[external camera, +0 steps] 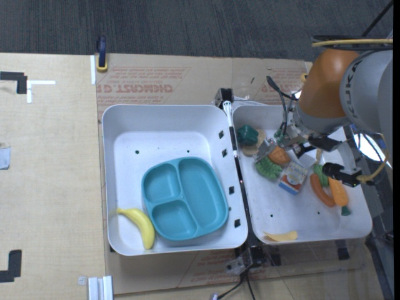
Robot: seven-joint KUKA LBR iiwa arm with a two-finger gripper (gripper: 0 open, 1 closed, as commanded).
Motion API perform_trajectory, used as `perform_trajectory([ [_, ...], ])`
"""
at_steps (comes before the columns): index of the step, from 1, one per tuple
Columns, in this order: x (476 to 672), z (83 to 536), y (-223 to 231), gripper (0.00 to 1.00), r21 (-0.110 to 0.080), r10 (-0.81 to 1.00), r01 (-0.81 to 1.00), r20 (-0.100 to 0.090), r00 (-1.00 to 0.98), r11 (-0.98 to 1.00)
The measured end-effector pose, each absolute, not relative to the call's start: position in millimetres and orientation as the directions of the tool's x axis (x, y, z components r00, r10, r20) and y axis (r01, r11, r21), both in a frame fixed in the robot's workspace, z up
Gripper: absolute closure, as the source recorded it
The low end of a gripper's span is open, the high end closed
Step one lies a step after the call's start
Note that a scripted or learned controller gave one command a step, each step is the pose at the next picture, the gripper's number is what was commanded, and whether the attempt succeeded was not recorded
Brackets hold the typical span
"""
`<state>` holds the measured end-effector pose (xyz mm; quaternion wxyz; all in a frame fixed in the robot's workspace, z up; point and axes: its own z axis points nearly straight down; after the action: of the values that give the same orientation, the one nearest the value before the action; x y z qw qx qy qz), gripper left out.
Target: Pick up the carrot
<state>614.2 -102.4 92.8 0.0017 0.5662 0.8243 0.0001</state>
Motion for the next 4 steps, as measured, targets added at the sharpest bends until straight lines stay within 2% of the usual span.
perform_trajectory([
  [1, 614.8, 102, -104, 1.0, 0.004, 0.935, 0.935, -0.005, -0.354, 0.354],
  [2, 613.2, 192, -28, 1.0, 0.0, 0.986, 0.986, -0.002, -0.17, 0.17],
  [3, 588.5, 191, 54, 1.0, -0.005, 0.998, 0.998, -0.002, 0.069, -0.069],
  [4, 603.7, 200, 102, 1.0, -0.003, 0.984, 0.984, -0.003, 0.176, -0.176],
])
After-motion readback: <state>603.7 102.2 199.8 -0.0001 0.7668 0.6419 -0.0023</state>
